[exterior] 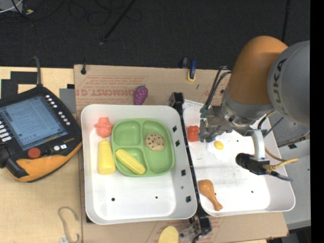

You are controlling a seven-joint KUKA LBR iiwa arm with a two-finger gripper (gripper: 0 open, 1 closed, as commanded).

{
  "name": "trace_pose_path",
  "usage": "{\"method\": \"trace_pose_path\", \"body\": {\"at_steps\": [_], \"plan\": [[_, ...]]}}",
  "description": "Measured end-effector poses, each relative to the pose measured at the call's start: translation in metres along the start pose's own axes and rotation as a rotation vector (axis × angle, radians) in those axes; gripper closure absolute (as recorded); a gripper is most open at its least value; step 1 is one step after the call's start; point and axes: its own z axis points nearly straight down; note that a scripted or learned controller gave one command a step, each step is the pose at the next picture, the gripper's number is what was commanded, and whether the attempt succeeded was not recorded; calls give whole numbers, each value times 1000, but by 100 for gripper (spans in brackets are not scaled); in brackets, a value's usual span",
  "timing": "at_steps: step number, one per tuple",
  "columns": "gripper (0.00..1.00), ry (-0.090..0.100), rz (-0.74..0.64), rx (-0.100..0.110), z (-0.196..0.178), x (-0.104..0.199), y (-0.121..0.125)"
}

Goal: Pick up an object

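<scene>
My gripper (206, 134) hangs low over the far left part of the right bin (253, 199). Just to its left, by the bin wall, lies a small red thing (193, 132); I cannot tell whether they touch. Close on the gripper's right a fried egg (218, 146) lies on the bin floor. A brown chicken drumstick (210, 192) rests near the front left corner of that bin. The arm's grey and orange body covers the far right part of the bin.
The left bin (131, 201) holds a green divided plate (164, 161) with a cookie (155, 142) and a corn cob (130, 161), beside a yellow bottle (105, 157) and a pink toy (103, 127). Purple grapes (140, 94) lie behind the bins, a yellow thing (168, 234) in front, a control pendant (35, 130) at left.
</scene>
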Motion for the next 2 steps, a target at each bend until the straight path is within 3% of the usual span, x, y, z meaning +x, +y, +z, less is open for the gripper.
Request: {"method": "trace_pose_path", "body": {"at_steps": [1, 2], "plan": [[100, 0, 0, 1, 5, 46, -17], [100, -2, 2, -2, 0, 42, -16]]}}
